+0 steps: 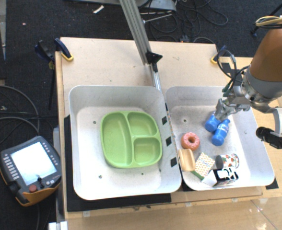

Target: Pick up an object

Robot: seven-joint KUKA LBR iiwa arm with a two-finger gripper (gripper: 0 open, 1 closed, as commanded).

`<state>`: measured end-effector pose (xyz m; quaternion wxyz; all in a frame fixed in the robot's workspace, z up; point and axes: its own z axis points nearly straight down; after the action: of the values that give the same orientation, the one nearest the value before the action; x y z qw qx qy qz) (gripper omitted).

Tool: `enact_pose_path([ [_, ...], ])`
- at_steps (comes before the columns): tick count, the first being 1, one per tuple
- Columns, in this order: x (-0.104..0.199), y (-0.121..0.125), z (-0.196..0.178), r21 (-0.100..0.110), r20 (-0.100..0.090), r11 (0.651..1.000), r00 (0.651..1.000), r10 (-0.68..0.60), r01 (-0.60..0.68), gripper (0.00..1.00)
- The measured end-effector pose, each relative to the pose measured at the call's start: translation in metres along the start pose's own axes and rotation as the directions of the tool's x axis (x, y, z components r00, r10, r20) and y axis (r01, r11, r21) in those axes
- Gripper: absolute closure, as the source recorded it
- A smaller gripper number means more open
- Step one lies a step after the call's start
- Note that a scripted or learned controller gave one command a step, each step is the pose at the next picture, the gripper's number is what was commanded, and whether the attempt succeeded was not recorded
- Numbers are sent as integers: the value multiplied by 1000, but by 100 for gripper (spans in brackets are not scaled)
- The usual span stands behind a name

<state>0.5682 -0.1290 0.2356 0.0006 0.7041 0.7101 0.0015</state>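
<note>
In the right bin [256, 143] a blue dumbbell-shaped toy [219, 132] lies near the middle. My gripper [224, 112] hangs directly over the toy's upper end, very close to it or touching it; the wrist hides the contact. A pink frosted donut [190, 141] lies to the toy's left. Nearer the front are a tan block [186, 160], a checkered packet [204, 165] and a black-and-white object [225, 175] beside a small patterned cup [232, 160].
The left bin [83, 128] holds a green divided plate [131, 139]. A slanted metal pole [137, 25] rises from the back between the bins. A teach pendant [29, 169] lies off the bench at the left.
</note>
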Motion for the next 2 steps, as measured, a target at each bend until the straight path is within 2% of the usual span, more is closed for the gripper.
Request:
enact_pose_path([
  [1, 56, 10, 9, 3, 0, 1000, 1000, 0, 0, 100],
  [2, 108, 5, 3, 4, -1, 1000, 1000, 0, 0, 100],
])
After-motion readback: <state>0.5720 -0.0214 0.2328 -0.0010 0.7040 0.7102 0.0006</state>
